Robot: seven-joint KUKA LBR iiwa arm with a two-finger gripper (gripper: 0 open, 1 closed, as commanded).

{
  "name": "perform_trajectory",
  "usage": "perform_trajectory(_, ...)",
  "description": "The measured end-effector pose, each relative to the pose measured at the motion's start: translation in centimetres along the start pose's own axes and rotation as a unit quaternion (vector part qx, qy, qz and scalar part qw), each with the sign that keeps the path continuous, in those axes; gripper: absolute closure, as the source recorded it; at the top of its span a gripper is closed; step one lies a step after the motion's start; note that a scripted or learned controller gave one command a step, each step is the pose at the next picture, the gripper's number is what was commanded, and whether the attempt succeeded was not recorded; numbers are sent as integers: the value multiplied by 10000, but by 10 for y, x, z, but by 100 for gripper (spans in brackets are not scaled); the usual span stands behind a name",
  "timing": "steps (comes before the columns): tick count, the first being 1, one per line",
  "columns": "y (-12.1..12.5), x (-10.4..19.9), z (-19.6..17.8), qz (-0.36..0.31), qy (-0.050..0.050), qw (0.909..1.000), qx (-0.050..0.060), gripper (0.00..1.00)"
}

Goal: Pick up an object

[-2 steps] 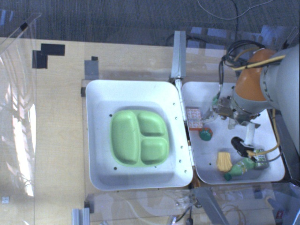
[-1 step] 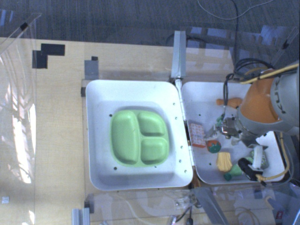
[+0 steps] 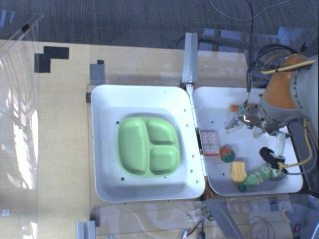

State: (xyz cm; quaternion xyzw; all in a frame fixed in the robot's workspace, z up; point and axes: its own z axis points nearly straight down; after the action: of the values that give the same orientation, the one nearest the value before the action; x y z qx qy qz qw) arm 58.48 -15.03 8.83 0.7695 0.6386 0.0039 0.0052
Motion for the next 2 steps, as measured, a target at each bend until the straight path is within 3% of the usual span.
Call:
perform_trajectory(1, 67, 16, 4, -417, 4, 9991, 98, 0)
perform_trajectory(2, 77, 60, -47, -1022, 4, 9948, 36, 0)
